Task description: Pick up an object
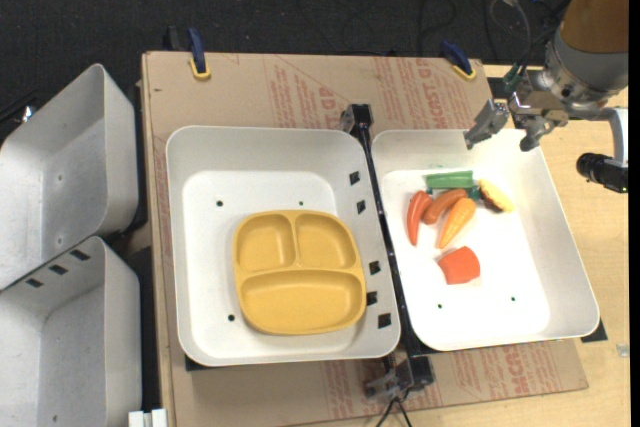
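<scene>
Dark speckled floor surrounds the counter [300,85], a brown board with red lettering and two clamps at its far edge. We note two shallow white bins side by side on it.

Left bin [200,155]: holds one yellow divided plate [298,271], three compartments, lying flat near the middle.

Right bin [540,305]: holds a small cluster of toy food in its far half. We count a green block [448,180] at the far side of the cluster, a yellow and dark piece [496,198] just right of it, three orange carrot-like pieces [440,213] lying close together and touching, and a red-orange chunk [460,265] a little apart on the near side.

Arm: grey with an orange band, entering from the right at the top corner. Gripper [505,127] hangs over the far rim of the right bin, above and apart from the food cluster. Its two fingers [484,127] stand spread apart with nothing between them; white bin wall shows through the gap.

Beyond the counter's left edge we see two more white bins [70,155] stacked at a tilt. Cables and a grey bar lie on the floor at the far side.
</scene>
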{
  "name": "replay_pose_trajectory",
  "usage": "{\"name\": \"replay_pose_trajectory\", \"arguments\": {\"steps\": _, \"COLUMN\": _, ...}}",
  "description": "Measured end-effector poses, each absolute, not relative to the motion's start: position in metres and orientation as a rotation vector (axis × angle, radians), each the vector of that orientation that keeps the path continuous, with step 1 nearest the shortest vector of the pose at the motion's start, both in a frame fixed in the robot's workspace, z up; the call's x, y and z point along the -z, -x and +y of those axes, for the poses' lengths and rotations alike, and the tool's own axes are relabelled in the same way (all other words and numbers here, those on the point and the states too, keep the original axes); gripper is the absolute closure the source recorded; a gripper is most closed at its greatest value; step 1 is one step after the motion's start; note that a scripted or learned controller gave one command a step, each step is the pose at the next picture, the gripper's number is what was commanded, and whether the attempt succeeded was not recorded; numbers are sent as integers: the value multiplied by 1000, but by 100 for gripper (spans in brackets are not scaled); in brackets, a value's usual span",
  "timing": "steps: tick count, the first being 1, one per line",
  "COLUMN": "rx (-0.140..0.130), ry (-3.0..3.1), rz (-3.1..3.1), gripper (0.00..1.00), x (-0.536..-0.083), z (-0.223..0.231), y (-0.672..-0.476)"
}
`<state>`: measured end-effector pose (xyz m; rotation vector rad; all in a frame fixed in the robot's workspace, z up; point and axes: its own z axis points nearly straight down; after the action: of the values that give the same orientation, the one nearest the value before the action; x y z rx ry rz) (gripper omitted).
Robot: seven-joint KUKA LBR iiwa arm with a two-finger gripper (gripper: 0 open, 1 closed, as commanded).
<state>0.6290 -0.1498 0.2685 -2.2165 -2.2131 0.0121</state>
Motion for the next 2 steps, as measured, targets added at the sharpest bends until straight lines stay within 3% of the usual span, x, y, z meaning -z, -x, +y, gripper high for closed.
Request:
{"name": "replay_pose_trajectory", "arguments": {"steps": 1, "rx": -1, "ry": 2221, "rz": -2223, "gripper": 0, "x": -276, "z": -149, "y": -631}}
{"name": "replay_pose_trajectory", "arguments": {"steps": 2, "rx": -4, "ry": 2220, "rz": -2220, "gripper": 0, "x": -233, "z": -148, "y": -633}}
